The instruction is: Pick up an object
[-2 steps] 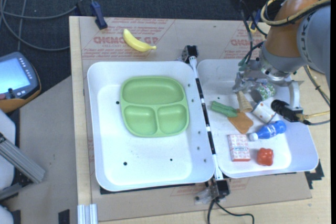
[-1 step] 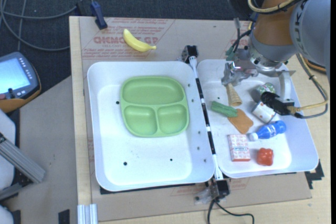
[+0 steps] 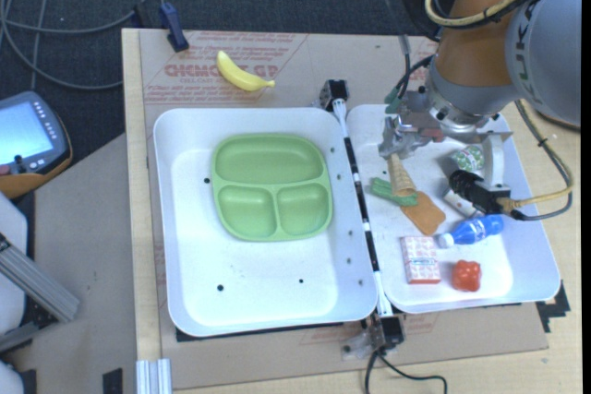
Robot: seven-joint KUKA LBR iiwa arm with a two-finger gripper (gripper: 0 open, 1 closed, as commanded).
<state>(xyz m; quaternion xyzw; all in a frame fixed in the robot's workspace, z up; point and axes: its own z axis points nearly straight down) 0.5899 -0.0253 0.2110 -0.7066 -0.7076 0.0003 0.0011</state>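
- We judged the pick not yet done: nothing was lifted, and every object lay in a bin.
- The left bin (image 3: 185, 281) held a green divided plate (image 3: 272, 185) toward its twelve o'clock side.
- The right bin (image 3: 526, 277) held a blue bottle (image 3: 473, 231), a brown cone (image 3: 414, 198), a pink box (image 3: 421, 259) and a red block (image 3: 466, 275).
- The gripper (image 3: 399, 143) hung at the cone's twelve o'clock; we could not tell how far its claw was open, nor see anything held.
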